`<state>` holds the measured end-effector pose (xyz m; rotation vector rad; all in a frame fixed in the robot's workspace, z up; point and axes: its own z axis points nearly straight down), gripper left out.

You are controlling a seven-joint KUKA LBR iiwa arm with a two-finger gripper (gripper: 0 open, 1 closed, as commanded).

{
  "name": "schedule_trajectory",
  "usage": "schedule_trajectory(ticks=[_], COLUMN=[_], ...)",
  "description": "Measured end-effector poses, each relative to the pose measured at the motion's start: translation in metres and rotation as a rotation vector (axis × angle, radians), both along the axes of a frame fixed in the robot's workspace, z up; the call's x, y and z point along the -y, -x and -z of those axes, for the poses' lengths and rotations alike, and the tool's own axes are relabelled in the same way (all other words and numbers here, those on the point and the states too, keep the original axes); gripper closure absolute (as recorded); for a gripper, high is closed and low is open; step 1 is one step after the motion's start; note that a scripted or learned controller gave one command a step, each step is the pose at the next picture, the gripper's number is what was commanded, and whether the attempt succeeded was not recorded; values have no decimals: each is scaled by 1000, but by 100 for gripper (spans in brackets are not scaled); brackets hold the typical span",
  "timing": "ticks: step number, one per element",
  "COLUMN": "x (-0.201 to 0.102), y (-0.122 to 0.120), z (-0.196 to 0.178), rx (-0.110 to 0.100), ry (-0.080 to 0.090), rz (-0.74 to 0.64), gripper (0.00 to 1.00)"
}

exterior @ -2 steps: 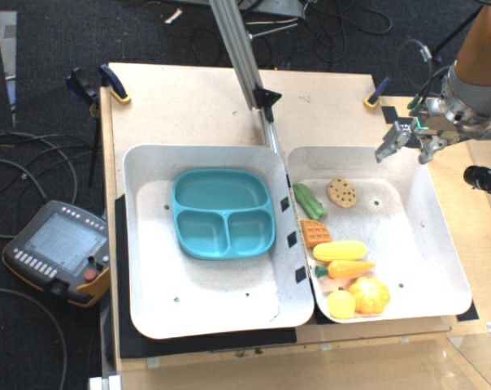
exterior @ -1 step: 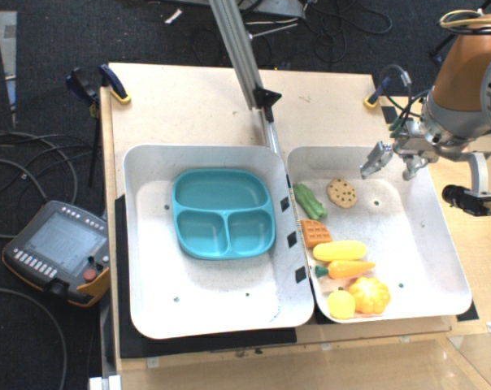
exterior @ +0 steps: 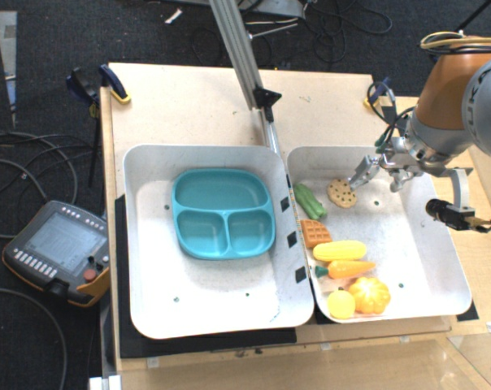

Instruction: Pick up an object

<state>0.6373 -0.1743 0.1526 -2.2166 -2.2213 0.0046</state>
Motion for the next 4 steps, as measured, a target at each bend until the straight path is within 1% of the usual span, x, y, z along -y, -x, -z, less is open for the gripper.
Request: schedule_trajectory(ticks=[1,2,4], x=[-1,-1,-4], y=[0,-1,-4], z=[53,39,-48], rx=[1,7,11], ry=[0,2,2], rz=[1,1,0], gripper=[0,100,100])
